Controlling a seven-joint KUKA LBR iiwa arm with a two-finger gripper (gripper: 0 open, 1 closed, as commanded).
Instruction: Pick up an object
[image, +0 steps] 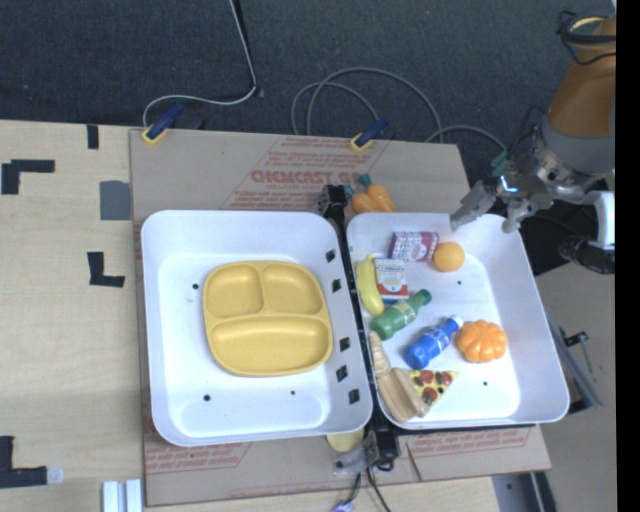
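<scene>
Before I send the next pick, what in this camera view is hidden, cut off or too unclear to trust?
- Arm: cut off by the right and top edges above the orange band.
- Small boxes and: labels too small to read.
- Orange item behind the bins: partly hidden by the bin rim and centre clamp.
- Yellow thing at the bins' near edge: mostly hidden under the rim.
- Claw: blurred.

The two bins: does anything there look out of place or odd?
Yes. An orange toy lies outside the bins, on the cardboard just behind the top left corner of the right bin, while the other toys lie inside that bin. A yellow item also peeks out below the bins, near the seam between them.
</scene>
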